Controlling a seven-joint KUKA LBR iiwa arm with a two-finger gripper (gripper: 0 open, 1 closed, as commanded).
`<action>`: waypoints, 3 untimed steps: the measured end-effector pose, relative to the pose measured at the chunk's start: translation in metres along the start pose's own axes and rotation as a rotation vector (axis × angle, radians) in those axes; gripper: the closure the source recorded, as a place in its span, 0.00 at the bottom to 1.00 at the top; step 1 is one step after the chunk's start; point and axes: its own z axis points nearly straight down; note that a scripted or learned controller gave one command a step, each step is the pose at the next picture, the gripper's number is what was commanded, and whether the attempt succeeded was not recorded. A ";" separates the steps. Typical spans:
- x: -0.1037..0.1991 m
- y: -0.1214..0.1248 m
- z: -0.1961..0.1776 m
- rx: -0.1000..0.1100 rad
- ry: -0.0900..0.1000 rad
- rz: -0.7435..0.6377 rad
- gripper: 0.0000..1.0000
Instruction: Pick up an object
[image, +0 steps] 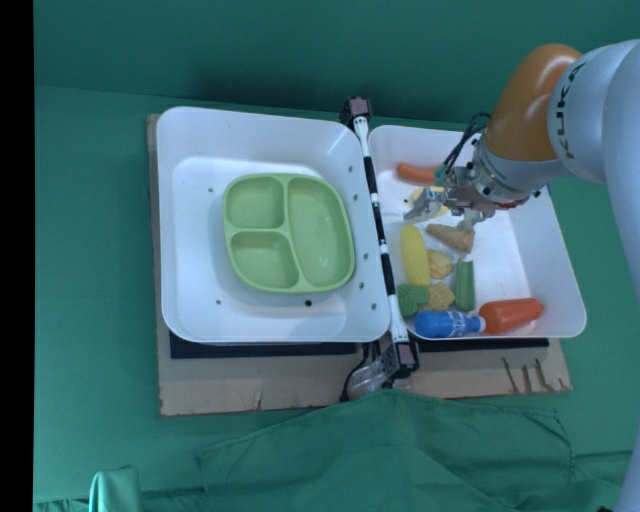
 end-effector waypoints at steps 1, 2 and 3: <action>-0.009 -0.057 -0.002 -0.003 0.000 0.000 0.00; -0.009 -0.056 -0.001 -0.002 0.000 -0.001 0.00; -0.077 -0.062 0.000 0.003 0.001 0.001 0.00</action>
